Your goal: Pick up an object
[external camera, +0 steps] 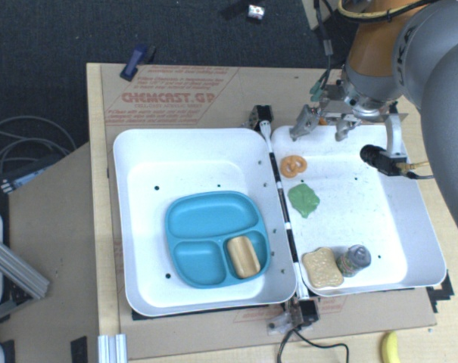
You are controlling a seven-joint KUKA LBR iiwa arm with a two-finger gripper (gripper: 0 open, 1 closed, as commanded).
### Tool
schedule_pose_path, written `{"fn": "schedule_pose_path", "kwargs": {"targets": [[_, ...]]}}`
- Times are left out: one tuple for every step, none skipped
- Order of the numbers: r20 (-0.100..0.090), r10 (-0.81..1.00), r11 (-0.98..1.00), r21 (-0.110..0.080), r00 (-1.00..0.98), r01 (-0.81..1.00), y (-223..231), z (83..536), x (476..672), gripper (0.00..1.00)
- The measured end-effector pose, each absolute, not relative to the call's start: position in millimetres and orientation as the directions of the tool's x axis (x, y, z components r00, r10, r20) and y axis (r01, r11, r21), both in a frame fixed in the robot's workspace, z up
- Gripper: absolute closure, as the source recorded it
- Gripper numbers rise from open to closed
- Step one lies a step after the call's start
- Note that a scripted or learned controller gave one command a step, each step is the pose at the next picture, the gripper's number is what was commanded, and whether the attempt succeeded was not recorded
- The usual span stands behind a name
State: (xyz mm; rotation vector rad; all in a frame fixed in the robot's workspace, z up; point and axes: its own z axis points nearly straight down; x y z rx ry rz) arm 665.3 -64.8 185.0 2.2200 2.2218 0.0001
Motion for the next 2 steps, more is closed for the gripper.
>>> {"fn": "schedule_pose_path", "kwargs": {"targets": [[0.001, 1.0, 0.002, -0.002, -0.002, 1.0, -25, 185, 624.4, 0.0], [-0.002, 1.0, -0.004, -0.006, 0.004, 1.0, -129, 88, 532.5, 0.0]]}}
